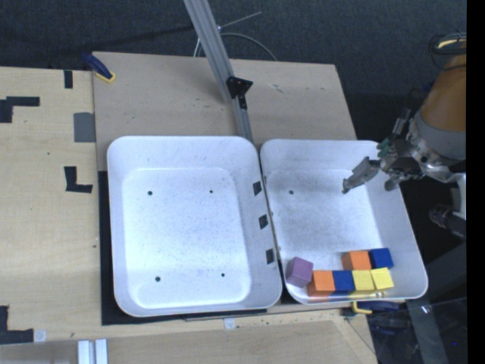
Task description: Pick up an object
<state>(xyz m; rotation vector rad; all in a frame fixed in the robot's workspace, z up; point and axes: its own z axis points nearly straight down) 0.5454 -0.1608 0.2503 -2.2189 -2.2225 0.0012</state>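
Nearest the camera, a purple block (301, 269) and orange, blue and yellow blocks (356, 273) cluster along the right bin's (318, 154) front wall. Farther back, the gripper (355, 179) hangs over that bin's bare floor, carrying nothing; its opening cannot be told. The approach seems under way; next it must travel toward the blocks and descend.

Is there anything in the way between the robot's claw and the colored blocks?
Nothing visible blocks it. The gripper hangs over the upper part of the right bin, and the blocks sit bunched along the bin's near edge. Between them is just bare white bin floor. The blocks are packed tightly together, which could make grabbing one tricky.
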